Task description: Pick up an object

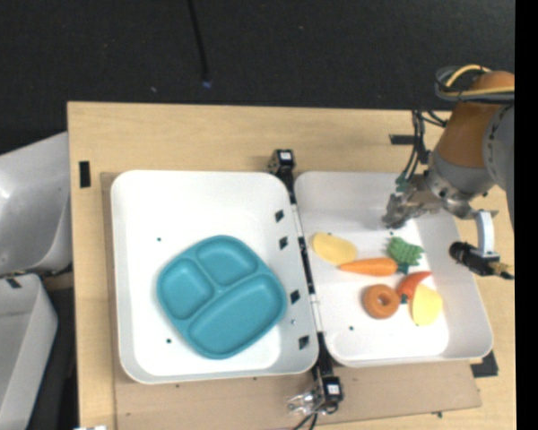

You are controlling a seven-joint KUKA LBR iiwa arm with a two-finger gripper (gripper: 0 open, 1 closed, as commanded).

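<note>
The grey arm [471,146] reaches in over the right bin [466,330], orange band uppermost, wrist angled down, its gripper [396,213] low near the bin's back.

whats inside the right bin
In the right bin: a yellow piece, a carrot with green top, a brown ring and a red-and-yellow piece. The gripper covers the bin floor beneath it.
</note>
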